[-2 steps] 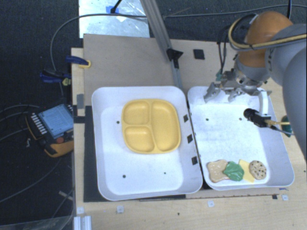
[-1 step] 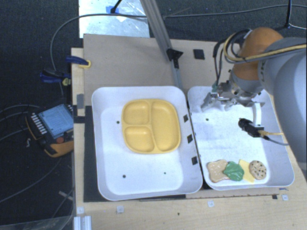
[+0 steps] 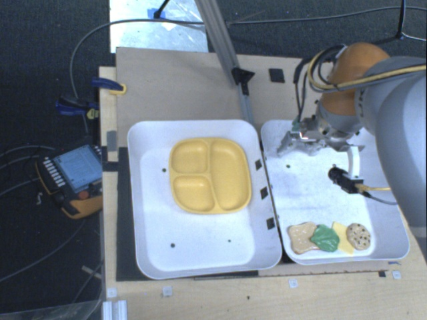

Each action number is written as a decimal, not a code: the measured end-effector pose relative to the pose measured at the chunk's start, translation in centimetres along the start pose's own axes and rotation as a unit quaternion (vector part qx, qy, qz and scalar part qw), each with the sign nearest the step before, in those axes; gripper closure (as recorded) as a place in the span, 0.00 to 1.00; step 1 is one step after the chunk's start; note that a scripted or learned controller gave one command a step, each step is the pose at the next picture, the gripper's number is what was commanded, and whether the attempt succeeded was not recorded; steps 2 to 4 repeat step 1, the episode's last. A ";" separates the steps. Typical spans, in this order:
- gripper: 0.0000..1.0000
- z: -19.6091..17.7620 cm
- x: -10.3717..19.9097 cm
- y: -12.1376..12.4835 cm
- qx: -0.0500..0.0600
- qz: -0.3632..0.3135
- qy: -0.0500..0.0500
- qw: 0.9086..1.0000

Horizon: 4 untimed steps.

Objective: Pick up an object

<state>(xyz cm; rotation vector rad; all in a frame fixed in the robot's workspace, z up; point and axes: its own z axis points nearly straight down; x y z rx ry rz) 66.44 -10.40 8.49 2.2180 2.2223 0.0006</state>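
The arm runs off the right edge and covers the right bin's far right corner, its gripper too small to read, and the green piece perhaps overlaps the toast.

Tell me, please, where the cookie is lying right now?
The cookie lies in the right bin, at its near right corner, last in a row beside the yellow slice and the green leaf.

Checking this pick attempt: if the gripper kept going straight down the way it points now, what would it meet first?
Most likely the bare white floor of the right bin near its far end. The gripper hangs there, and the toy food, including the cookie, lies at the near end, well off that line. Height is unclear from this view.
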 end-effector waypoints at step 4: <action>1.00 -1.4 -0.1 0.2 -0.004 0.000 -0.001 1.000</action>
